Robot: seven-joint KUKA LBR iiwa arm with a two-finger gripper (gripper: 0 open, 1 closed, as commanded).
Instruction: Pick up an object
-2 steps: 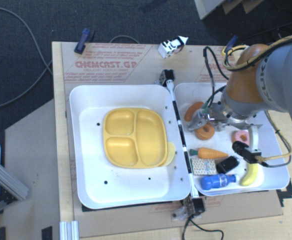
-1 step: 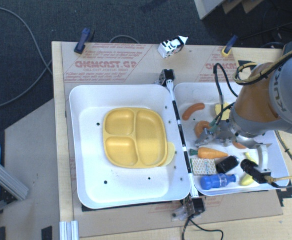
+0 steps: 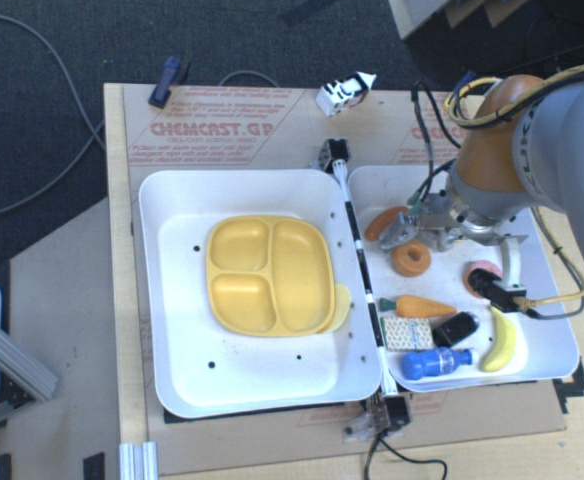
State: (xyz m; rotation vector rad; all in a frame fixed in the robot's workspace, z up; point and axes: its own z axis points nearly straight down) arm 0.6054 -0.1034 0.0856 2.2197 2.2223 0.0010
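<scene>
My gripper [image 3: 404,230] hangs low over the back of the right bin [image 3: 562,338], with the grey arm and its orange band behind it to the right. It sits just above an orange ring [image 3: 410,260] and beside a brown-orange rounded piece [image 3: 378,225]. Closer to the front of this bin lie a carrot [image 3: 424,308], a speckled packet [image 3: 407,333], a black block [image 3: 456,328], a blue bottle [image 3: 437,362] and a banana [image 3: 503,345]. A red and pink piece [image 3: 483,273] lies under the arm's cable.
The left bin [image 3: 172,368] holds a yellow divided plate [image 3: 270,274]. A black divider rail [image 3: 357,258] runs between the two bins. Cables loop around the arm at the right. A blue clip [image 3: 166,80] and a small black-and-white item [image 3: 346,91] lie on the cardboard behind the bins.
</scene>
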